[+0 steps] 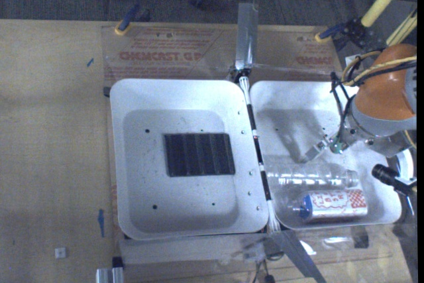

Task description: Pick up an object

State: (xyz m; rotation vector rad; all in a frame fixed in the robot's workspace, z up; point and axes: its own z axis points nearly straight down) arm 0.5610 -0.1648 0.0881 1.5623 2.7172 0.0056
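Two white bins sit side by side on the desk [53, 142]. The gripper [317, 150] hangs over the right bin [278, 103]; whether it is open or closed I cannot tell, and nothing shows in its grasp. Just below it lie two objects: one clear plastic bottle [317, 177] (hard to make out against the white) and one red-and-white tube [331, 203]. Left of it, the left bin [132, 109] holds one dark ribbed mat [199, 154]. The arm's body is cut off at the right.
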